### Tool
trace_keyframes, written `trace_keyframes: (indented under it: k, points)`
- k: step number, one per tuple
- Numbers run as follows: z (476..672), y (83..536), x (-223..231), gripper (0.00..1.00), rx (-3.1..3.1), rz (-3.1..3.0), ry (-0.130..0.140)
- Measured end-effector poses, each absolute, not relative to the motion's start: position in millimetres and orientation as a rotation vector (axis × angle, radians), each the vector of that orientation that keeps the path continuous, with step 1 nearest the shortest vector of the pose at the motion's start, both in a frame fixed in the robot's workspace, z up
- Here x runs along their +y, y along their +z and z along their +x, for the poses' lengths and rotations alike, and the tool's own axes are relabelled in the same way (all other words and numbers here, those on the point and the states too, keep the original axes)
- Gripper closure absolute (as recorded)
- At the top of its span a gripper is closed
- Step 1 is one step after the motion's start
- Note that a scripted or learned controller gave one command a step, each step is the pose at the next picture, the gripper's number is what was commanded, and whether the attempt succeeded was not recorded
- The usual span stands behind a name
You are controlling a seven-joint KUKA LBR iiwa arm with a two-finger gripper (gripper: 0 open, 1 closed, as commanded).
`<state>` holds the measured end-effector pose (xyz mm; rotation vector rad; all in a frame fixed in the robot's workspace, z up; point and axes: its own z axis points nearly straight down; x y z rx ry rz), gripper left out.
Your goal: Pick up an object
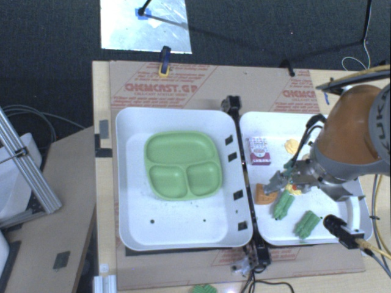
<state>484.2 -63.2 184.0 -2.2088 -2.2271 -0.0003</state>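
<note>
My gripper [277,184] hangs low over the middle of the right bin [272,122], its dark fingers pointing left. Just under and beside it lie an orange flat piece [264,195] and a green toy [283,206]. A second green toy [306,223] lies nearer the front edge. A small pink and white box [259,150] stands at the bin's back left, and a yellow piece [292,145] lies behind the arm. A yellow and red bit [294,190] peeks out under the wrist. I see nothing clearly held between the fingers.
The left bin [131,224] holds a green divided plate [182,165]. A black divider with clips [239,163] runs between the bins. The arm's orange wrist [351,127] covers the right bin's right side. Cables and a black bracket [339,231] sit at the front right.
</note>
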Motion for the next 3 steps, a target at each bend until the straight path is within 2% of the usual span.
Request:
trace_keyframes:
  k: [1, 2, 3]
  points:
    - [502.7, 82, -130, 0.00, -2.217, -2.224, -0.003]
    - [496.4, 84, -92, 0.00, -2.226, -2.214, -0.001]
    - [532.7, 223, -54, 0.00, -2.242, -2.218, -0.019]
